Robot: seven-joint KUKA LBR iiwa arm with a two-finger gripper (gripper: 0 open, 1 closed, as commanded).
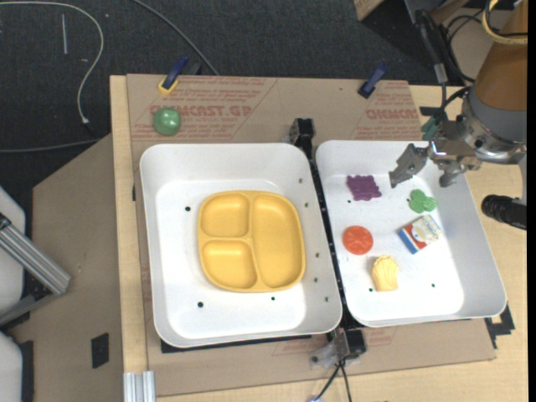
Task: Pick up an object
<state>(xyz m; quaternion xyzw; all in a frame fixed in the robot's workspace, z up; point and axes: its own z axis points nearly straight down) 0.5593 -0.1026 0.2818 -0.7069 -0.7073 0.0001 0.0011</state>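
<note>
End effector (429, 167) spread open, grasping nothing, upper right above green toy (421, 200); small rounded toy may slip aside at closure.

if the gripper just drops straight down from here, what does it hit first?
Probably bare floor of the right bin, between the purple toy and the green toy. The gripper hangs over that gap, though depth is hard to judge from this slanted view.

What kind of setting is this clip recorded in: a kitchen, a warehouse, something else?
Most likely a robotics lab bench: two white bins sit on a cardboard sheet clipped down with blue clamps, loose cables trail over dark carpet, and toy items like the purple piece serve as grasp targets.
</note>
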